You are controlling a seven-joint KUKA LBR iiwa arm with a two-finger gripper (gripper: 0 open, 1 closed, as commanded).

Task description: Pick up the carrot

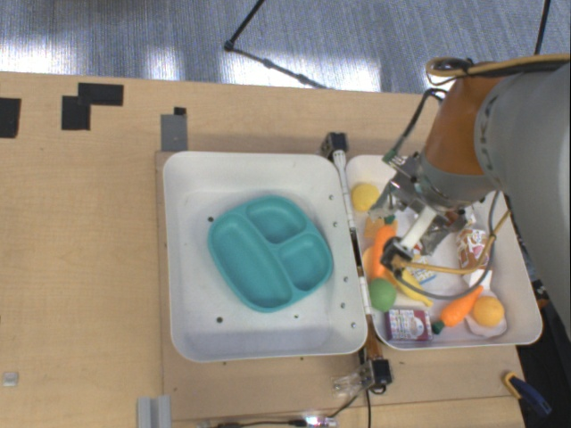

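The carrot (461, 308) is orange with a green stub at its left end. It lies at a slant near the front of the right bin (519, 326), between a yellow banana (411, 284) and a yellow-orange fruit (488, 310). My gripper (391, 226) hangs low over the left half of that bin, up and to the left of the carrot and apart from it. Just below the gripper sits another orange item (382, 241), partly hidden by it.
The right bin also holds a lemon (364, 195), a green lime (382, 295), a dark red can (406, 325) and a printed packet (472, 249). In the left bin (192, 239) lies a teal divided plate (268, 251). The bins' inner walls meet beside the gripper.
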